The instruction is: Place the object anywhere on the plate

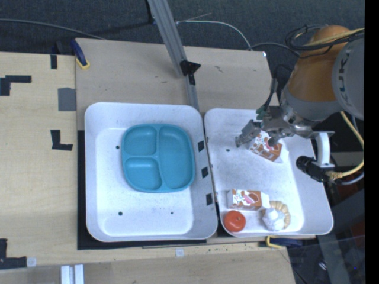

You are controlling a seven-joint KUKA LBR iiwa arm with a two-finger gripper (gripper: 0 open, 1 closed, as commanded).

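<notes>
The grey arm with the orange band reaches in from the right; its gripper [256, 136] fingers spread apart over a red-and-white packet [266, 147], label unreadable.

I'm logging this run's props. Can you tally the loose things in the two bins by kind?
Blue divided plate: 1
Red-and-white snack packet: 1
Red-and-white carton: 1
Red tomato-like ball: 1
Tan-and-white toy: 1
Total: 5

1. I see a light wooden bench [136, 76] carrying two shallow white bins side by side, touching.
2. Left bin [100, 218] and right bin [314, 209] both sit on a black mat [81, 188].
3. Dark tape marks [59, 141] lie on the bench's left part.
</notes>
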